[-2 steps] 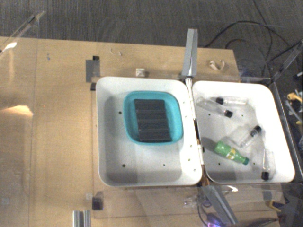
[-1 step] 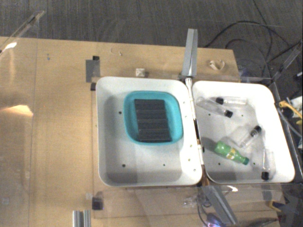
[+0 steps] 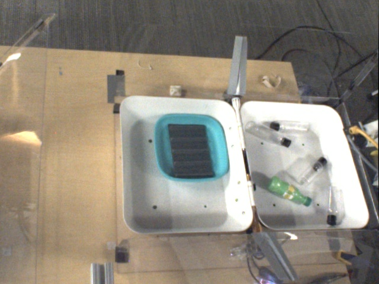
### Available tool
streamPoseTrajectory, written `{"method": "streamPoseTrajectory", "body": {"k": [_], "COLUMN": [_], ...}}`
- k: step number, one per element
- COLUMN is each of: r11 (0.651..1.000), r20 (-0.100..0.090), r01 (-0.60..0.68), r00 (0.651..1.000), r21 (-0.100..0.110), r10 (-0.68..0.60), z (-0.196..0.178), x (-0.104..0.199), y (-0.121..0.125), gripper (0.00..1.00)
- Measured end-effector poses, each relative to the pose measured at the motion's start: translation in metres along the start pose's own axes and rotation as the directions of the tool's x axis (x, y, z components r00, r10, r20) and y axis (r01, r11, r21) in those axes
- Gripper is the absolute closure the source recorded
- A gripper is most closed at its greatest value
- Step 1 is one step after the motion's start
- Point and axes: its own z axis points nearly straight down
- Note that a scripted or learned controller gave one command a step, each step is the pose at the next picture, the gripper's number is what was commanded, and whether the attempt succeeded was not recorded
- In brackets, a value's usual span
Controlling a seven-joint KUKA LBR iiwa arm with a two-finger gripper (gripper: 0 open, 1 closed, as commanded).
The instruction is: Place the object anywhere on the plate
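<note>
Green plastic bottle (image 3: 289, 191) lies tilted in right bin (image 3: 349, 158) among clear vials (image 3: 287, 126) | judged light, stiff, slippery; best gripped across mid-body | teal plate (image 3: 220, 147) sits in left bin (image 3: 136, 158) | end effector state cannot be told

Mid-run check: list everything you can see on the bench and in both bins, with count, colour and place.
Bins: 2, white, side by side; left bin, right bin.
Plate: 1, teal, in the left bin, upper middle.
Ridged pad: 1, dark grey, on the plate.
Green bottle: 1, lying low in the right bin.
Clear tubes with black caps: 5, scattered in the right bin, e.g..
Bench: 1, tan wood, under both bins.
</note>
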Motion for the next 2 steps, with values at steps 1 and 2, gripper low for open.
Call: {"method": "streamPoseTrajectory", "body": {"k": [1, 2], "r11": [1.0, 1.0], "r20": [0.0, 0.0], "r01": [0.0, 0.0], "r00": [1.0, 1.0], "r21": [0.0, 0.0], "r10": [0.0, 0.0], "z": [0.0, 0.0], "x": [0.0, 0.0], "y": [0.0, 0.0], "gripper": [0.0, 0.0]}}
